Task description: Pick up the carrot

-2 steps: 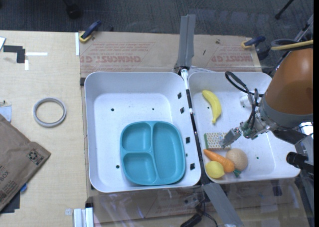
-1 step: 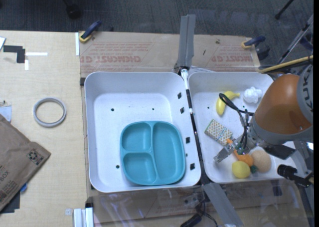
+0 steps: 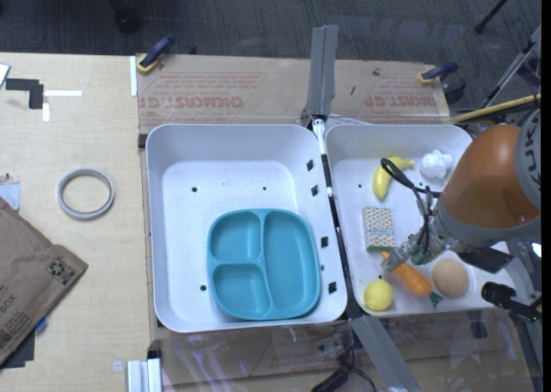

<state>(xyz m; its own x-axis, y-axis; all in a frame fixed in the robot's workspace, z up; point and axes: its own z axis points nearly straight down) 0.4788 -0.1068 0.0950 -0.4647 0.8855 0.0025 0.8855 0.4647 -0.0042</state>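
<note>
The orange carrot lies tilted near the front of the right bin, between a yellow lemon and a beige round ball. My gripper hangs low over the carrot's upper left end, coming down from the orange-banded wrist on the right. The arm's own bulk and cables hide how the gripper meets the carrot. The carrot still rests on the bin floor.
A green patterned sponge, a banana and a white crumpled object lie further back in the right bin. A teal divided plate sits in the left bin. A tape roll lies on the bench at left.
</note>
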